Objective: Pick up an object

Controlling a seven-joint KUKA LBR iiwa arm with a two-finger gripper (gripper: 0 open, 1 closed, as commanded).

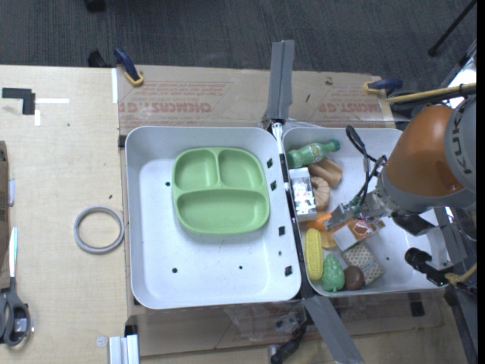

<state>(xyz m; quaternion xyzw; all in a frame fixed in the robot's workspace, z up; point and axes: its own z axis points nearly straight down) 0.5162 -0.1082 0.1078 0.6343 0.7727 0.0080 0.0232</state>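
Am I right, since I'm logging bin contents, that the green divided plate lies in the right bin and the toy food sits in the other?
Not quite: the camera view shows the green divided plate in the left bin; the toy food, such as the corn cob, sits in the other.

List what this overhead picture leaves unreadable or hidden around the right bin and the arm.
- Gripper: the arm's wrist covers it in the camera view, so its grip is unreadable.
- Right bin: its far right side lies under the arm.
- Small carton: its print is too small to read.
- Items under the gripper: overlapped and blurred, not identifiable.
- Scissors: cut off by the left edge.
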